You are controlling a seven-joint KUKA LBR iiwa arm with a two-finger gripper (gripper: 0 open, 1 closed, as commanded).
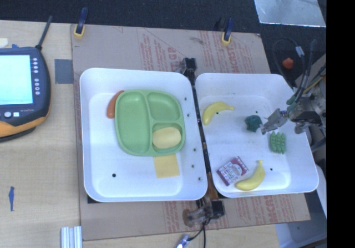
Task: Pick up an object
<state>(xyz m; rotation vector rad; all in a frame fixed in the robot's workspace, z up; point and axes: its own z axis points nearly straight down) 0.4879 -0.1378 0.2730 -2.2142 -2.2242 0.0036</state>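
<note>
My gripper [287, 125] hangs over the right side of the right bin [244, 83], open, with nothing between its fingers. One finger [271, 123] points toward a dark green object [253, 123] just to its left. A light green bumpy object [277, 142] lies just below the gripper. In the same bin lie a yellow banana [216, 111] at the upper left, a second banana [252, 177] near the front, and a small red and white packet [232, 170] beside it.
The left bin [94, 130] holds a green divided plate [141, 122] with a pale yellow item [166, 137] in one compartment, a yellow square [167, 166] below it and an orange item [111, 105] at its left. A tablet-like pendant [19, 89] lies on the bench at far left.
</note>
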